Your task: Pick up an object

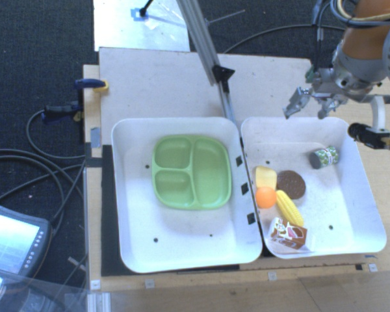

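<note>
My gripper (310, 107) hangs above the far edge of the right bin (351, 229), open, with nothing between its fingers. Below it in that bin lie a small green can (325, 156) on its side near the right wall, a brown round cookie (291, 184), a yellow cheese block (266, 177), an orange ball (266, 197), a yellow corn cob (289, 208) and a red-and-white packet (288, 233). The gripper is apart from all of them, up and to the left of the can.
The left bin (136, 239) holds a green divided plate (191, 171). A slanted metal pole (201, 31) crosses the bench behind the bins. Cables and a blue clamp (91, 84) sit at the left, with a handheld pendant (13, 239) in the lower left corner.
</note>
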Tool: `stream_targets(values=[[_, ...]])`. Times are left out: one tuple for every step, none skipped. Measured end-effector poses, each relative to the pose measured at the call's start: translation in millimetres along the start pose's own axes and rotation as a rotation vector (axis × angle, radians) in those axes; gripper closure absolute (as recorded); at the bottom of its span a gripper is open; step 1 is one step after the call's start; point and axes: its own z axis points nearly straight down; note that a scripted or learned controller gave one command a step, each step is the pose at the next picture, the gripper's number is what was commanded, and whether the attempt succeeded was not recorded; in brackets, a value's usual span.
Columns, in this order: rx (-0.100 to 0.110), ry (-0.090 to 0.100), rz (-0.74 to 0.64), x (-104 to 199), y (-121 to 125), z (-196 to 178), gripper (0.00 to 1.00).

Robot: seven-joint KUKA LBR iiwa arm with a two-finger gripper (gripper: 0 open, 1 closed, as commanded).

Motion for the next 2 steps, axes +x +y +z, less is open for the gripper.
stream_targets(values=[[0.000,0.000,0.000,-0.1,0.0,-0.1,0.00],[0.006,0.000,0.005,0.0,-4.9,61.8,0.00]])
